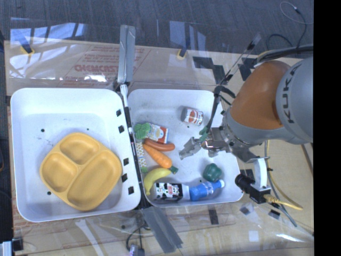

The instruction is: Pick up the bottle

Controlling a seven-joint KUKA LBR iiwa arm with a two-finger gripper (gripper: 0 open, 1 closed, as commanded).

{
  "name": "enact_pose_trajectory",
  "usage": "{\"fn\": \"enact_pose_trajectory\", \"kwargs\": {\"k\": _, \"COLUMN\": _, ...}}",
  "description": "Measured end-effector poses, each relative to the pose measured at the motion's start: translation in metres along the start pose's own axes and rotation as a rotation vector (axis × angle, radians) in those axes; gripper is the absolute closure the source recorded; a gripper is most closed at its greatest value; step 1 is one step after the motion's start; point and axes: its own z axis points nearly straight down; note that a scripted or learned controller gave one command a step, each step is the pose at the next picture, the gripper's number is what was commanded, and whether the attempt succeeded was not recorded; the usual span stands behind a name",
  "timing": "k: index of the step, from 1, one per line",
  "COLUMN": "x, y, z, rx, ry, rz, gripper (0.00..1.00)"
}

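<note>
I've got the bottle [187, 191] lying on its side along the near wall of the right bin [176, 96], label end toward the banana [154, 176], blue end pointing right. My gripper [191, 149] hangs over the middle of that bin, fingers spread apart with nothing between them, well above the bottle in the view and apart from it. Just left of the gripper sit the carrot [157, 154] and a hot dog [159, 145], with a small carton [155, 132] behind them. A green pepper [212, 172] rests near the bottle's blue end, a little can [192, 116] farther back. In the left bin [26, 111] lies a yellow divided tray [80, 169].
</note>
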Motion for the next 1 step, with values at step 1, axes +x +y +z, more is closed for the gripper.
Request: {"fn": "enact_pose_trajectory", "kwargs": {"k": 1, "x": -0.0566, "y": -0.0047, "z": 0.1267, "rx": -0.002, "ry": 0.000, "rz": -0.079, "gripper": 0.00}}
